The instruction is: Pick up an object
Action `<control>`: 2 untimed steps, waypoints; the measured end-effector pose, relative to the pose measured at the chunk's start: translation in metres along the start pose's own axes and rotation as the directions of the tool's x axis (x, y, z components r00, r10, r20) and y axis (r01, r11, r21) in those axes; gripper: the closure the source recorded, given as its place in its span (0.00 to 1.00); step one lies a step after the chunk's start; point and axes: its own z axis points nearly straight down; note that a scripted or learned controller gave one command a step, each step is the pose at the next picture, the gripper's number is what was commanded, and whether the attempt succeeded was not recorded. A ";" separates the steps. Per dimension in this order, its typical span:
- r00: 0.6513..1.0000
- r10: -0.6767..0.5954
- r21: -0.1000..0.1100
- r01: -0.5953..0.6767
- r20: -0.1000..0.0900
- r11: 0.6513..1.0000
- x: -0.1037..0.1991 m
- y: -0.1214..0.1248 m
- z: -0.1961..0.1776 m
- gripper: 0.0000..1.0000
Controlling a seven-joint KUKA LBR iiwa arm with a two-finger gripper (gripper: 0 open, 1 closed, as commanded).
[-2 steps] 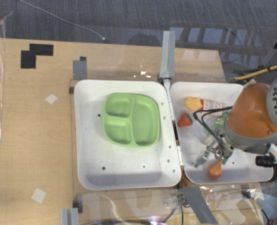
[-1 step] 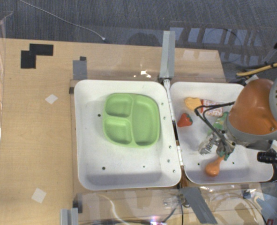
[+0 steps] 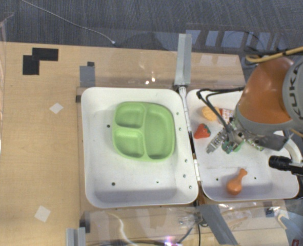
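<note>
Green moulded three-compartment plate (image 3: 143,130) lies flat in smooth white bin (image 3: 97,188).

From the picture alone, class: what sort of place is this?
Probably a robotics lab bench: a grey and orange arm reaches over two white bins, the left bin holding a green divided plate, the right bin toy food.

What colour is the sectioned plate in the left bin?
Light green: the three-compartment plastic plate shows best in the overhead camera view.
</note>
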 end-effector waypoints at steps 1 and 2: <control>0.893 0.450 0.007 -0.450 -0.002 0.893 0.059 0.020 0.003 1.00; 0.742 0.671 0.009 -0.671 0.000 0.742 0.116 0.071 0.003 1.00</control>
